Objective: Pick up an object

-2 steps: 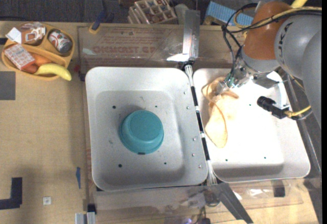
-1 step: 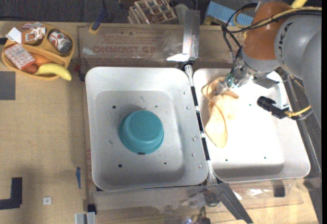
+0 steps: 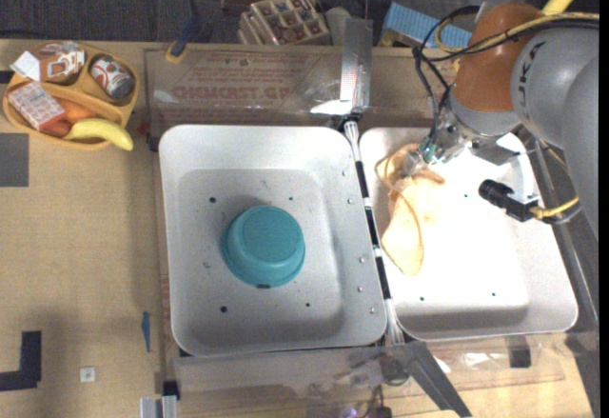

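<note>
Banana peel (image 3: 404,216), limp and yellow-tan, lies in the right bin (image 3: 495,297), along that bin's left side close to the divider between the two bins. Its upper end is bunched and curled near the bin's top left corner, and a longer flap trails down toward the middle of the left wall. The hand (image 3: 430,156) sits low over that bunched upper end, at or touching the peel's top strands; whether its tips are apart or together cannot be told, since they are small and lost against the peel, and no part of the peel can be seen held between them. The arm (image 3: 547,73), grey with its orange band (image 3: 500,45), comes in from the upper right and bends down over the bin's top edge, with black cables looping around the wrist.

In the left bin (image 3: 186,169) a teal bowl (image 3: 265,245) rests upside down, a little below and left of the bin's centre, well apart from the peel.

On the surface (image 3: 76,264) at the far left stands a yellow tray (image 3: 19,107) holding toy food, with a banana (image 3: 100,132) at its lower edge.
</note>
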`<control>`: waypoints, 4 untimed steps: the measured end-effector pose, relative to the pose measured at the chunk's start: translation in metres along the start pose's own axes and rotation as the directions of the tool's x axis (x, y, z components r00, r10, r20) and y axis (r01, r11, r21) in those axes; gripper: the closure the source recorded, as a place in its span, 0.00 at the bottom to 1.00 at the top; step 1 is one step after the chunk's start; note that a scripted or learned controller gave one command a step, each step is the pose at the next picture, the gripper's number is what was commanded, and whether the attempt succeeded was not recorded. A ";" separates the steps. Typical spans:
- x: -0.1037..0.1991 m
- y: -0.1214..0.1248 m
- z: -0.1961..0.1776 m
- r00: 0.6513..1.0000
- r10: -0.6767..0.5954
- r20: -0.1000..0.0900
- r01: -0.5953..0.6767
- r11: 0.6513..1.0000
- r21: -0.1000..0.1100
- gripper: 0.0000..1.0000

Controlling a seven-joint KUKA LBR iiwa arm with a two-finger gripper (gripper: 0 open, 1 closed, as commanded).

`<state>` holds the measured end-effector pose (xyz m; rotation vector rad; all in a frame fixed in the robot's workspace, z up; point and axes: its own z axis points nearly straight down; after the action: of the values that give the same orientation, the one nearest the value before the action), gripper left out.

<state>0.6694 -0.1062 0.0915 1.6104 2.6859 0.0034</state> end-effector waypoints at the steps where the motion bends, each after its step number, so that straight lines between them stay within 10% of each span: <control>1: 0.002 0.001 0.000 1.000 0.023 0.000 -0.023 1.000 0.000 0.00; 3: 0.003 0.002 0.000 0.999 -0.043 0.001 0.043 0.999 0.000 0.00; 4: -0.005 -0.059 -0.006 0.984 0.178 -0.005 -0.178 0.984 0.006 0.00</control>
<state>0.6196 -0.1388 0.0970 1.8488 2.5369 0.0013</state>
